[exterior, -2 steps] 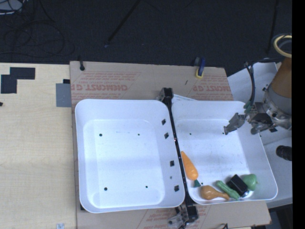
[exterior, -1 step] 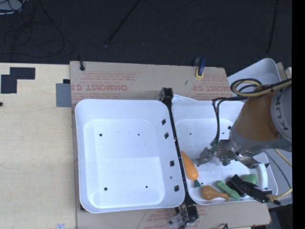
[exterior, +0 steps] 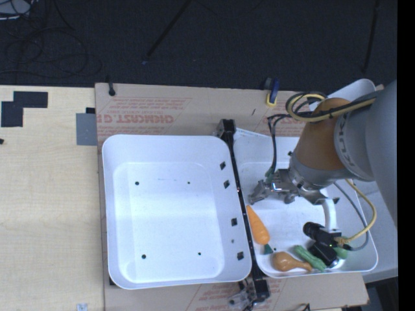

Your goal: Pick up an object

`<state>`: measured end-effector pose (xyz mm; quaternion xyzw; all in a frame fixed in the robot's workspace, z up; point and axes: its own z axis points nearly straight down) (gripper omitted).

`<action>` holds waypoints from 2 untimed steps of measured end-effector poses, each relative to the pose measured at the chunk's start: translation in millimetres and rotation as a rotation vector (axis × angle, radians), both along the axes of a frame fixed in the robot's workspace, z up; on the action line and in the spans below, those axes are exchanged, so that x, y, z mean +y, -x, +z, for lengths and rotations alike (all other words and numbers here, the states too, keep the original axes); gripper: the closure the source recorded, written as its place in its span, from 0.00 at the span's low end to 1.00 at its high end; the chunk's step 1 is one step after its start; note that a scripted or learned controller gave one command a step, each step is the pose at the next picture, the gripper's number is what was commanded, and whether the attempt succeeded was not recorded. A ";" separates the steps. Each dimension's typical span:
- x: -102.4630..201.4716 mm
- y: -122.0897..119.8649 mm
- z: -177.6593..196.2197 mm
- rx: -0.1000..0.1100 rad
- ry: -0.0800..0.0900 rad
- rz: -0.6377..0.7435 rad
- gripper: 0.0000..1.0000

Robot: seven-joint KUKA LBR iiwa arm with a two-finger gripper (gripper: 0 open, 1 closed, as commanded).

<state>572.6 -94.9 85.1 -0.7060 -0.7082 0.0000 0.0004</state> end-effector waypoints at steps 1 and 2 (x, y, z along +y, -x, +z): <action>36.9 -70.3 185.9 -0.020 0.002 0.003 0.00; 7.0 -9.6 75.5 0.015 -0.001 -0.008 0.00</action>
